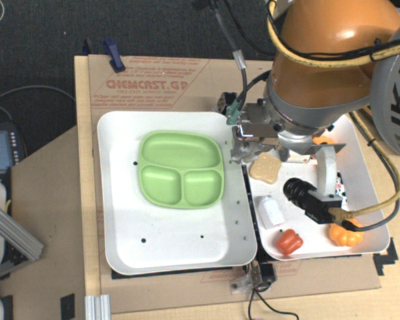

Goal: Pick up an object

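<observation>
Two white bins side by side on the table point(53, 199), and the left bin point(173, 242) carries one thing: a pale green divided plate point(181, 169), lying flat towards the far half of the bin. It has one long compartment across the top and two smaller ones below. A few small dark dots mark the bin floor around it.

Over to the right bin point(365, 179), much busier. A tan piece point(265, 170) lies near the bin's left wall, towards the far end. Nearer the camera there's a small white block point(272, 212), then a red pepper-shaped thing point(289, 241) close to the near rim. An orange lumpy thing point(345, 235) sits further right along that same near edge. A sliver of another orange item point(324, 139) peeks out from under the arm at the far side.

The arm's big orange band looms over the far part of the right bin, and the gripper point(275, 153) hangs below it, just above the tan piece. Spread or pressed together? Can't tell from this angle, the wrist hides it. Touching the piece or just over it? Can't tell that either.

The tan piece itself: flattish, rounded corners, a pale biscuit colour, slightly darker at the edge. It rests on the bin floor, well apart from the white block.
</observation>
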